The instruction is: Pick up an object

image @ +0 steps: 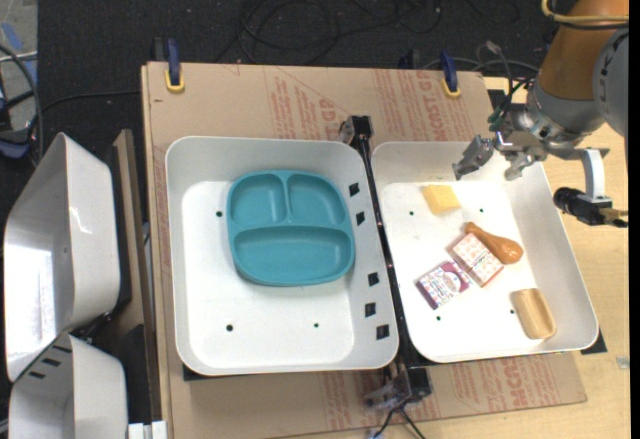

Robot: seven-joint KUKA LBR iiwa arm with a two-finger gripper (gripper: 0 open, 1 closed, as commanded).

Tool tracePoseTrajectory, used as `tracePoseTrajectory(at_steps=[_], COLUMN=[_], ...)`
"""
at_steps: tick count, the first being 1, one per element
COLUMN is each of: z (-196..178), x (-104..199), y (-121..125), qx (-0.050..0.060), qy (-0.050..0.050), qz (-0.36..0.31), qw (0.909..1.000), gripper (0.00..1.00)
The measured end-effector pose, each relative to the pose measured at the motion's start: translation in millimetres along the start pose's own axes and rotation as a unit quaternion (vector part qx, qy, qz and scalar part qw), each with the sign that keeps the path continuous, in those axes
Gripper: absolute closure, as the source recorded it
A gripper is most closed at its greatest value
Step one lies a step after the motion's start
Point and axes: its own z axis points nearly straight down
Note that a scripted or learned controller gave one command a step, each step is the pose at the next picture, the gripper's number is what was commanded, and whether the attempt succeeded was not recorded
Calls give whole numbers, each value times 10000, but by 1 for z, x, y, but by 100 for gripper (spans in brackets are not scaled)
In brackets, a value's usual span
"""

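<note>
The right bin [560, 227] holds several small items: a pale yellow block [440, 198] near its far end, an orange drumstick-shaped piece [495, 245], a pink-and-white packet [475, 258], a purple-and-white packet [442, 283] and a tan bread-like roll [533, 313]. My gripper [496, 156] hangs over the far edge of this bin, up and to the right of the yellow block. Its fingers are spread, with nothing between them. The grey arm with its orange band [585, 42] comes in from the upper right.
The left bin [200, 327] holds a teal divided plate [290, 227]. A black divider strip [372, 227] runs between the bins. Blue and yellow clamps [174, 67] grip the board's far edge. White containers [55, 247] stand off the bench at left.
</note>
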Motion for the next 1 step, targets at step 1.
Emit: tracePoseTrajectory(at_steps=[1], z=[64], x=[1], y=[0], qx=[11], qy=[5], qz=[-7], qw=[10000], gripper=[0])
